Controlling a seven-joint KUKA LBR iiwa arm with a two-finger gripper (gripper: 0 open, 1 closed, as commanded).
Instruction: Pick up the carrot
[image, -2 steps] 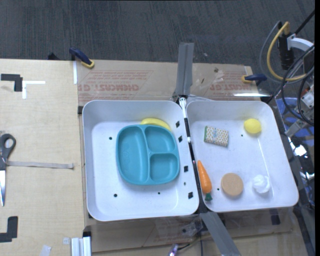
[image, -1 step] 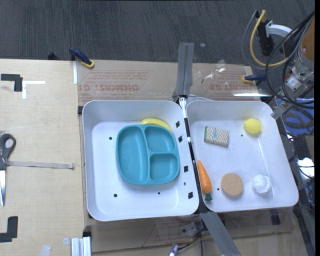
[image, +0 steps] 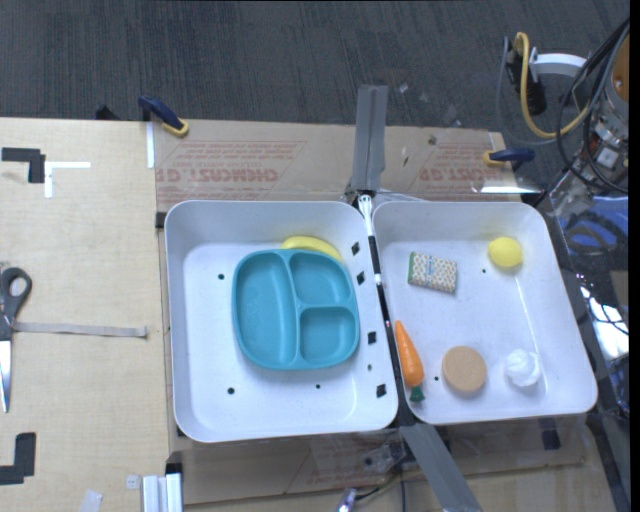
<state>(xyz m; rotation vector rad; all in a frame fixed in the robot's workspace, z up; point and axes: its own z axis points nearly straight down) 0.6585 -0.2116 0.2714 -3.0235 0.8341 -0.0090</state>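
Carrot (image: 407, 357): lying at 7 o'clock in right bin (image: 560, 300), against its left wall, leafy end toward 6.
Near carrot: round biscuit (image: 464, 368) at 3 o'clock, apart.
Left bin (image: 190, 330): blue divided plate (image: 296, 308).
Gripper: state cannot be told.

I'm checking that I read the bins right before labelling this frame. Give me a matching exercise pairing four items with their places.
Things:
1. carrot
2. blue divided plate
3. yellow ball
4. round cookie

Places:
A. left bin, middle
B. right bin, near the far right corner
C. right bin, along its left wall
D. right bin, near edge, right of the carrot

Pairs: 1-C, 2-A, 3-B, 4-D
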